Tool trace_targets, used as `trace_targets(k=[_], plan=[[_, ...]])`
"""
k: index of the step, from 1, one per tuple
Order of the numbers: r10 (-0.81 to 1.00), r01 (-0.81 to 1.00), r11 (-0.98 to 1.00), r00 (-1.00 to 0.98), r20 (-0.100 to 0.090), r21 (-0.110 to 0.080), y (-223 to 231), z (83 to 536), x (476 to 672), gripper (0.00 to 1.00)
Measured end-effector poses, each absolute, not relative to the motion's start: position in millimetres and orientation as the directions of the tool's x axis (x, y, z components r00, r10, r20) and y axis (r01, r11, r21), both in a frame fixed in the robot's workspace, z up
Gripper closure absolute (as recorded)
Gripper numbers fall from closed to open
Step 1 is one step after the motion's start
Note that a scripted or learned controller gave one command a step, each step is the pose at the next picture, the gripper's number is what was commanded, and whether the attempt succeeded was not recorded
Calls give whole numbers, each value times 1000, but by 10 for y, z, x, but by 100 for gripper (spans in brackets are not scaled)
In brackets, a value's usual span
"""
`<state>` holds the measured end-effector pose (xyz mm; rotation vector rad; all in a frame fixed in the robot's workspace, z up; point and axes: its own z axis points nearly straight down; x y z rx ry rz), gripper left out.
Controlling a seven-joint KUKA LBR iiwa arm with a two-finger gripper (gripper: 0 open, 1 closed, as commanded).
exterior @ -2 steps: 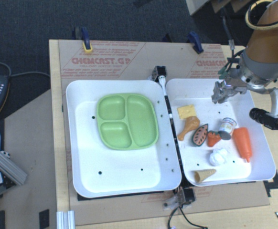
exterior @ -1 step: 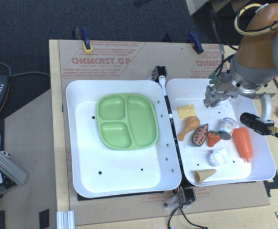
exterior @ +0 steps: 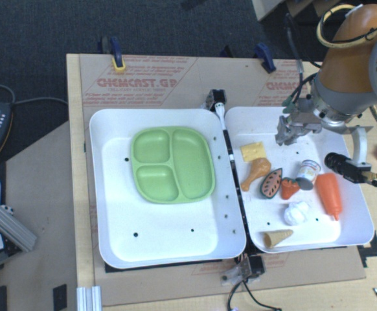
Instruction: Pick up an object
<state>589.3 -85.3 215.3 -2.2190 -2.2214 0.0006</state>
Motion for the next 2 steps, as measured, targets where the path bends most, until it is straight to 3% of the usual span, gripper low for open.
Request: trace_targets(k=[1,2], plan=[[1000,1000,1,-1,1,-1,-809,2188,5871,100],[1000,1000,1,-1,0,3,-868,2191,6001,100]])
